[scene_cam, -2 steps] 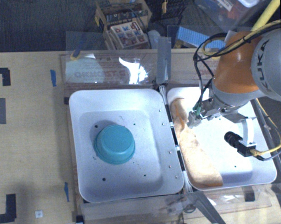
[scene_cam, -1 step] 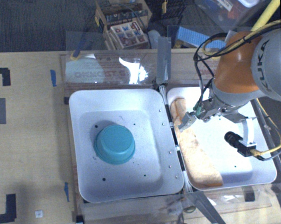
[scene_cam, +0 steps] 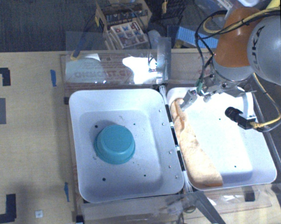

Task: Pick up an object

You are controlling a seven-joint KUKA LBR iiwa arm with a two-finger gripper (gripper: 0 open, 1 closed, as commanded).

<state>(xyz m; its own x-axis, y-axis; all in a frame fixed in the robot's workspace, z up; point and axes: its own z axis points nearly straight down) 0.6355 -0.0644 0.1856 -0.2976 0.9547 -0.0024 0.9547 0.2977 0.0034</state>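
You had the grey arm with its orange band reaching in from the right, its jaws (scene_cam: pixel 192 96) hanging over the upper left corner of the right-hand shallow white bin (scene_cam: pixel 261 171); whether they were open or shut could not be told, and nothing showed between them. Just beside them lay the tan, cloth-like strip (scene_cam: pixel 194 151), stretched along that bin's left wall down to its lower edge (the rest of that floor lay open). The round teal plastic bowl (scene_cam: pixel 114 143) sat upside down mid-floor in the left white bin (scene_cam: pixel 79 105), well apart from every wall.
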